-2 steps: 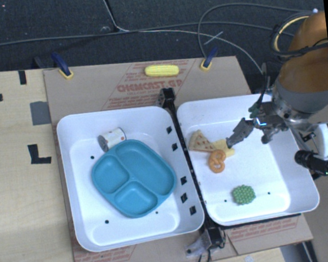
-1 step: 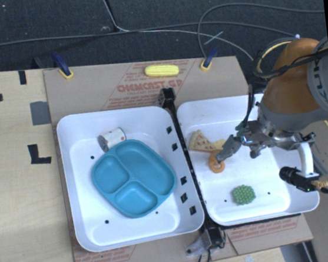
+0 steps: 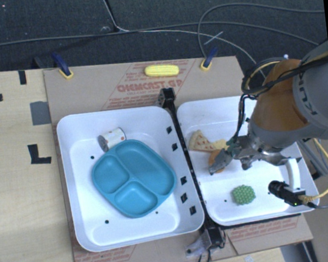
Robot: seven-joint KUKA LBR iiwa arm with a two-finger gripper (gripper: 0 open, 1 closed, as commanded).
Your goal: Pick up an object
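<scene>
While the tan wedge-shaped object [image 3: 201, 142] lies in the right bin [image 3: 208, 107] near the divider, the gripper [image 3: 222, 160] sits low just beside its lower right edge, fingers pointing left. To do the pick well, the arm should centre the fingers across the wedge's narrow width before closing, then lift straight up. How far the fingers are open cannot be told from this slant, and nothing visibly sits between them. A green bumpy ball [image 3: 243, 194] rests nearer the front wall; the left bin [image 3: 73, 168] holds a blue divided plate [image 3: 133, 177] and a small cup [image 3: 111, 138].

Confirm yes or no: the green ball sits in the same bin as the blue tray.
No: the green ball lies in the right bin, while the blue tray lies in the left bin.
</scene>
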